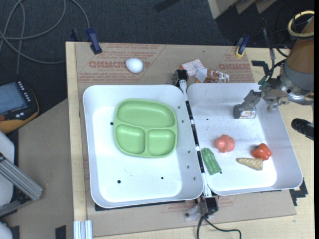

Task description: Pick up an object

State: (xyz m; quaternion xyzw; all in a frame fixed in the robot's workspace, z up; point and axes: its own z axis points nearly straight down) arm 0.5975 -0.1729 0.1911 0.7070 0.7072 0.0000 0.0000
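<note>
Pincer [245, 109] sits low in the right bin [279, 178], far half, over a small whitish item [247, 114] with a bit of red print. Can't tell if the fingers are apart or together, or whether that item is between them; it's half hidden under the grey tip.

Using the right bin as landmark:
- Inside it, toward the near side: pinkish-red lumpy object [225, 143] about mid-bin, red pepper-like piece [262, 151] to its right, tan cone-shaped piece [249, 163] touching or just beside the red one, green flat packet [211, 161] lying along the bin's left wall.
- Left of it, edge to edge: left bin [99, 183] holding a green three-compartment plate [145, 127], upright.
- Beyond its far left corner: crumpled wrappers [204, 72] on the brown board.
- Farther left on the board: white egg-like ball [133, 64].

Table [79, 148] is light wood, covered by printed cardboard [164, 51] fixed with blue clamps [93, 40] at the far edge. Floor is dark carpet with grey cable loops [30, 14] at far left. A handheld screen unit [15, 101] sits left of the table.
</note>
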